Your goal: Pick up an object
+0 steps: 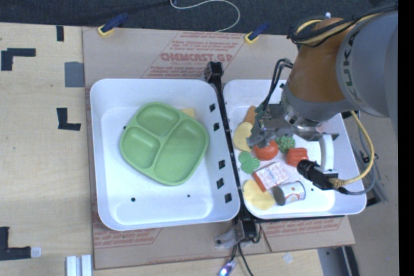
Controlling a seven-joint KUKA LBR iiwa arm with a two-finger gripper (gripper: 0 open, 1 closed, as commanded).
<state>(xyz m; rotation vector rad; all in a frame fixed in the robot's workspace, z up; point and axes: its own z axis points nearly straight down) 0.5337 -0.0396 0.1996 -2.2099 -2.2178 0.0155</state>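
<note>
Gripper [264, 136] is down in the right bin [349, 203], right over the red tomato toy [266, 151] — its grip can't be read from here. Green piece [285, 141] and red piece [296, 156] crowd just beside it — likely a nudge or a double-grab.

Two white bins [103, 139], green divided plate [164, 143], red tomato [266, 152], red-and-white carton [272, 174], yellow disc [257, 198], grey arm [375, 61] with orange band [317, 68], tan cardboard [187, 55] with red lettering, blue-and-yellow clamps [113, 23].
</note>
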